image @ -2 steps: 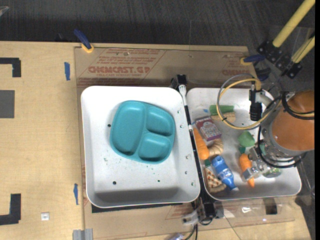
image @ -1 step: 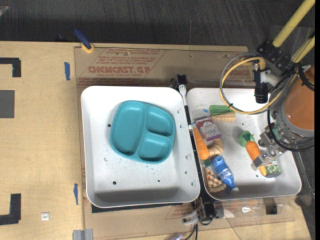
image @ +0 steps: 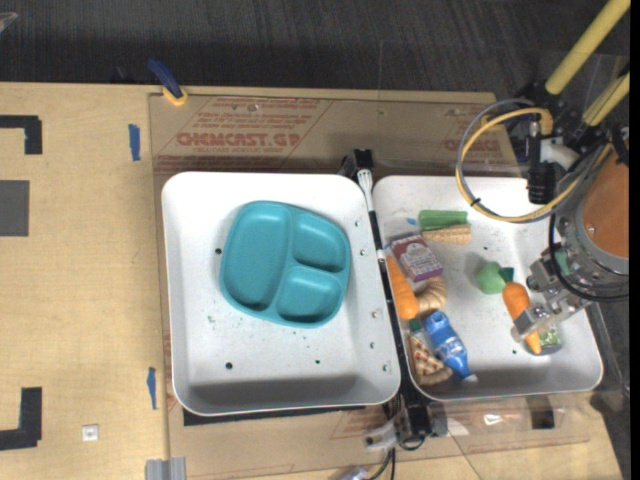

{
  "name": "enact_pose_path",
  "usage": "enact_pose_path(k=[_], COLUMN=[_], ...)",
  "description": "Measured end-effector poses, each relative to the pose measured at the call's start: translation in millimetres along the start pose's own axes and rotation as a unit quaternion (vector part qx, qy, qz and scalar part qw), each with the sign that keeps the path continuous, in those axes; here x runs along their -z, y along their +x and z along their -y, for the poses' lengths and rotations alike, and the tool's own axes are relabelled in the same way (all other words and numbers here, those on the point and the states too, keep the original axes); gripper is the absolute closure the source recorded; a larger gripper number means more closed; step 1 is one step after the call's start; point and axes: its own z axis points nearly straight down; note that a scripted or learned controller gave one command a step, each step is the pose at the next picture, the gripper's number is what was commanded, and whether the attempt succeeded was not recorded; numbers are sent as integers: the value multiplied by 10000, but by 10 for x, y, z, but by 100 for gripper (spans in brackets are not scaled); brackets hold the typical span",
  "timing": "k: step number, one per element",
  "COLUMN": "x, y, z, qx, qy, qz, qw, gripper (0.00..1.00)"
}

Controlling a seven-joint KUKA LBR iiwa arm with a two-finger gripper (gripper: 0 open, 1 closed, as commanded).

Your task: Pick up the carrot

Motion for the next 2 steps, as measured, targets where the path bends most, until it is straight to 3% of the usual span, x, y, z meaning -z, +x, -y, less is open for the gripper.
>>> enact_pose_path(k=[1,2], x=[-246,228], y=[-489,-342], z=[231,341], qx=[1091,105], qy=[-33,11], qz=[14,-2], qw=[9940,9999], gripper=[100,100])
